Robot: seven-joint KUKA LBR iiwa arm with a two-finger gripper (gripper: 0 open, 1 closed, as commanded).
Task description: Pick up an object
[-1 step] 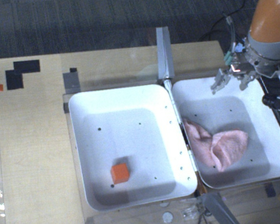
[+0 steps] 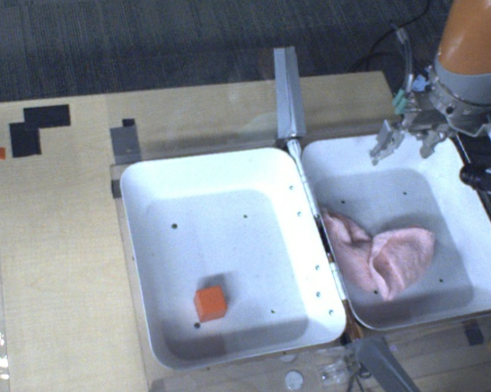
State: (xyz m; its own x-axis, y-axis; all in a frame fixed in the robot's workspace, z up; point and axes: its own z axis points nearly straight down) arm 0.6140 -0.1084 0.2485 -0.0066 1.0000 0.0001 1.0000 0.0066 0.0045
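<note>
Your pink cloth [image 2: 386, 257] is lying crumpled on the floor of the right bin [image 2: 477, 294], bunched toward the divider [image 2: 318, 226] that separates the two bins, with one flap trailing up along that divider. Across the divider, a small orange block [image 2: 211, 303] is sitting in the left bin [image 2: 158, 248], well apart from the cloth, down near that bin's front wall. Now look up from the cloth: your gripper [image 2: 407, 142] is hanging over the right bin's far rim, well clear of the cloth and touching nothing. The jaws are standing spread wide, with nothing between them. Behind them the orange band [image 2: 473, 23] of the arm is leaning in from the right. Out on the worktop [image 2: 50, 290], beyond the left bin's far corner, black shapes [image 2: 36, 127] are lying flat.
</note>
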